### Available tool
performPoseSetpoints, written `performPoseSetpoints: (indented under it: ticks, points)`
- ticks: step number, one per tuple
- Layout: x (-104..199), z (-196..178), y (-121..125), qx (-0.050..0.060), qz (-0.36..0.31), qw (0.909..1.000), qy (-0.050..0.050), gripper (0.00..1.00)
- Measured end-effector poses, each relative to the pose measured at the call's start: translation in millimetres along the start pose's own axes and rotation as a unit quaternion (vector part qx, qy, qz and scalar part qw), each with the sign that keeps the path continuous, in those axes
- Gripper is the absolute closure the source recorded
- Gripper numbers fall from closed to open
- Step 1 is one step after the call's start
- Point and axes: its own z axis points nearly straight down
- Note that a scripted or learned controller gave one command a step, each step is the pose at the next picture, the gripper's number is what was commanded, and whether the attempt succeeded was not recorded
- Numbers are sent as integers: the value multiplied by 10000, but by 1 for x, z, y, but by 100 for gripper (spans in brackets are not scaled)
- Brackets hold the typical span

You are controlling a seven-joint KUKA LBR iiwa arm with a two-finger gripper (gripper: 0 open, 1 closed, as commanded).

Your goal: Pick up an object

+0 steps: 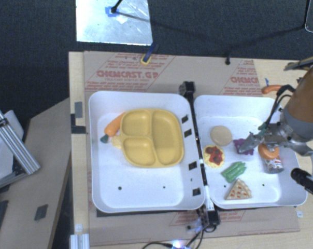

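Now the purple toy lies in the right bin, touching the jaws' tips at their left; whether they grip it is unclear. It is small, dark purple, lumpy.

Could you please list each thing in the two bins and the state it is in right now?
Yellow plate: upright, left bin.
Carrot: lying against plate's edge.
Tan disc: flat, right bin.
Purple toy: beside the hand.
Green toy: lying free.
Pizza slice: flat, free.
Orange-topped can: lying below the arm.
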Motion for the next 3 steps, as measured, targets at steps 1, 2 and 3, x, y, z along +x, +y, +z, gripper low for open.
performPoseSetpoints:
  ticks: [1, 2, 3]
  points:
    - [-10, 56, -1, 6, 5, 10000, -2, 0]
    - [-10, 88, 1, -35, 4, 10000, -10, 0]
    - [-10, 80, 1, -32, 4, 10000, -9, 100]
